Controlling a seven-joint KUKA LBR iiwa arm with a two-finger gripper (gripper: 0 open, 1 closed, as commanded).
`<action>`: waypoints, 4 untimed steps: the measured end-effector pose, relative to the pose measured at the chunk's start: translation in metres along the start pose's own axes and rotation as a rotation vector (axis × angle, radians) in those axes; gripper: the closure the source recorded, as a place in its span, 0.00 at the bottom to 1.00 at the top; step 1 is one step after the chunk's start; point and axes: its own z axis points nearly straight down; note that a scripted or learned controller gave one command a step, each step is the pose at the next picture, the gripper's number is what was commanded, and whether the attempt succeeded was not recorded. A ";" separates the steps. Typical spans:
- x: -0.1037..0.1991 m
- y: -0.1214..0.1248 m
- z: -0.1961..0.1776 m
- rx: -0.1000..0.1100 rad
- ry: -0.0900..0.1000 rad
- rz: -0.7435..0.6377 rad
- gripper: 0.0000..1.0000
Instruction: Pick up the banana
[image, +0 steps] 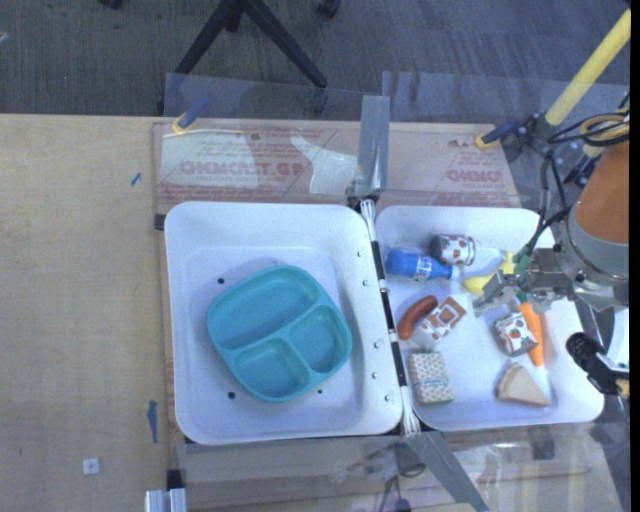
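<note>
Seen from above at a slant, the grey arm with its orange band (612, 205) reaches in from the right over the right-hand shallow white bin (570, 408), its two-finger gripper (503, 288) low among the toy food. The metal fingers (492, 297) point left, and whether they are spread or pressed together cannot be told at this size. The yellow plastic banana (484, 273) lies in the upper middle of that bin, partly hidden beneath the gripper, with its visible yellow showing just left of the fingers; nothing makes clear that it sits between them. Just left of the banana rest a blue bottle on its side (412, 264) and a small white-and-red can (453, 248). Lower down lie a red sausage (417, 315) touching a small printed carton (440, 320), a pale patterned box (431, 376), a red-and-white carton (514, 334) beside an orange carrot (535, 337), and a tan wedge of cheese (523, 386) near the front right corner. The left-hand white bin (190, 240) holds a teal three-compartment plate (278, 332) (set at a tilt to the bin's walls). Both bins sit side by side on a tan wooden bench (70, 300).
</note>
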 end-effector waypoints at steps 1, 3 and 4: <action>-0.037 0.018 0.117 -0.030 -0.005 0.194 0.00; -0.004 0.052 -0.088 -0.002 -0.002 0.289 1.00; 0.042 0.063 -0.004 0.000 -0.001 0.281 1.00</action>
